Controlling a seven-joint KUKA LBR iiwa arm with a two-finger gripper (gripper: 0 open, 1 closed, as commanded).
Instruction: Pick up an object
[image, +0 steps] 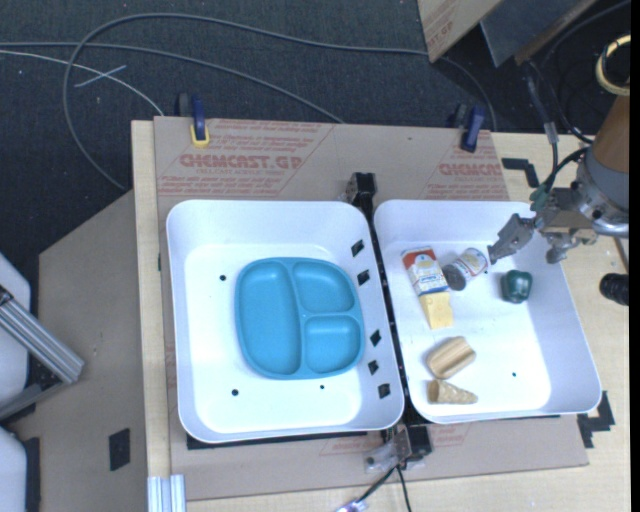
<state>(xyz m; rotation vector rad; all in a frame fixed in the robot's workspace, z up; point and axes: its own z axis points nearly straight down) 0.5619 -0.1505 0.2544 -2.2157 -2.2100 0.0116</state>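
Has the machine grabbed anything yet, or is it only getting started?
Nothing looks picked up yet. The pincer hangs over the right bin, near the small can and the dark green object, with nothing visibly in it. Both of those, the yellow block and the bread pieces lie in the bin. The whole grab is left.

Blue divided plate (300, 316) lies in left white bin (190, 300).

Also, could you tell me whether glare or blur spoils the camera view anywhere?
Camera view: even, soft light; the left bin and right bin are bright white but keep their detail; the blue divided plate is sharp; the gripper is slightly soft; shadows are faint.
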